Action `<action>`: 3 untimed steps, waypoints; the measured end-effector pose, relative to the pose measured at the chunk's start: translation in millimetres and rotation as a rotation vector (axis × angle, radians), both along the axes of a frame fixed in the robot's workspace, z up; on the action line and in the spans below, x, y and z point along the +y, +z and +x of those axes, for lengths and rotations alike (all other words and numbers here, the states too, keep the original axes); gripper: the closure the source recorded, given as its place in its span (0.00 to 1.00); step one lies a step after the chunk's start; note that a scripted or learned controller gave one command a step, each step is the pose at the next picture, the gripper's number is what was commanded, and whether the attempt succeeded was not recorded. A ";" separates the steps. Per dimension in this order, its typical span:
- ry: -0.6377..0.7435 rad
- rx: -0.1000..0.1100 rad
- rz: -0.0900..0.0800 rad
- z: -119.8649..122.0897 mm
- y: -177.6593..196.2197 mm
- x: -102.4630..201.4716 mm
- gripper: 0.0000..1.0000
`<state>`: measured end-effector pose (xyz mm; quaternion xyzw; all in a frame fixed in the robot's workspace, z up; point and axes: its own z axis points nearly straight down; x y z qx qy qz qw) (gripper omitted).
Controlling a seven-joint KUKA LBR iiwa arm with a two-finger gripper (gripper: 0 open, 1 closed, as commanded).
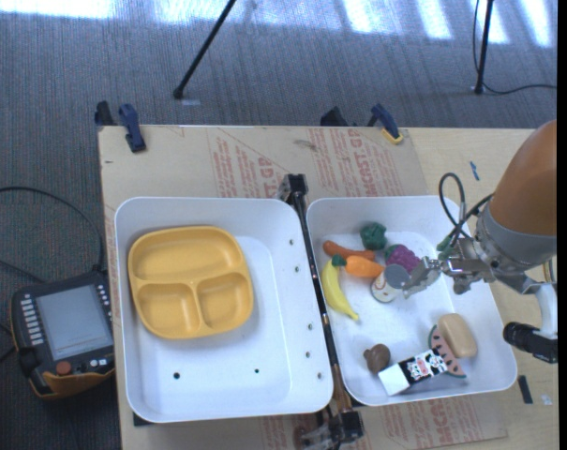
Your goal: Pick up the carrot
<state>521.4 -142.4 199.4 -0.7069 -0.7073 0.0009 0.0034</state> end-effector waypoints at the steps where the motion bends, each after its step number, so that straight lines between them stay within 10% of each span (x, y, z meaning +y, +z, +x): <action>1: 0.055 0.006 0.002 89.9 -82.1 63.3 0.00; 2: -0.421 -0.011 -0.002 94.2 -108.2 28.9 0.00; 3: -0.613 0.006 -0.004 36.5 -113.7 45.2 0.00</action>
